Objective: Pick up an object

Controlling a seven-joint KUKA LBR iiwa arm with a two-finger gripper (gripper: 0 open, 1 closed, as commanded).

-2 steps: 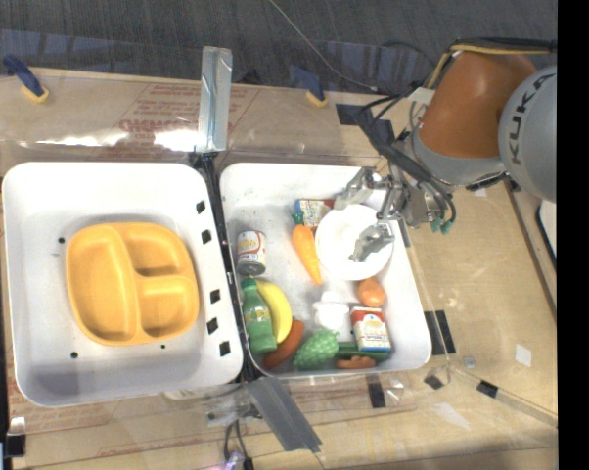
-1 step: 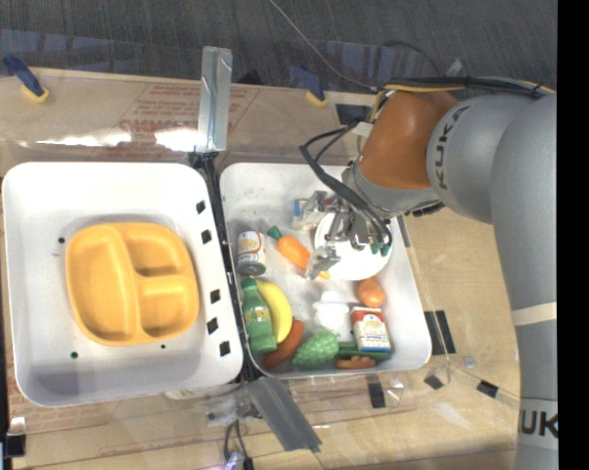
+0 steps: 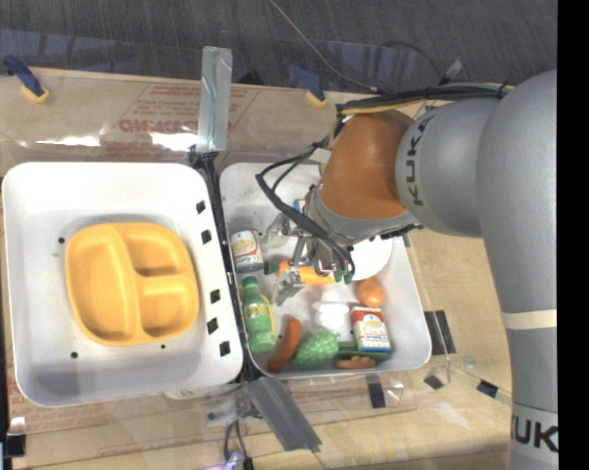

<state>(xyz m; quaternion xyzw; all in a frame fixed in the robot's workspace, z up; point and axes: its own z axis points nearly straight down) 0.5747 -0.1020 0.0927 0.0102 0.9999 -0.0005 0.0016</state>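
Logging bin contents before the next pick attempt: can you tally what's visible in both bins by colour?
Yellow: 1, divided tray in the left bin
Green: 2, bottle, bumpy piece
Red: 1, sausage
Orange: 1, round fruit
Multicolour packaging: 2, can, small carton
Total: 7 clearly visible; more lies partly hidden under the tool in the right bin.

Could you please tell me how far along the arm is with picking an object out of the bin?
Done: the gripper is low inside the right white bin, over the cluttered toys. In hand: nothing visibly lifted; the green plastic bottle, red sausage, small carton and orange ball lie on the bin floor. Left: securing one item and raising it. The yellow divided tray sits in the left bin.
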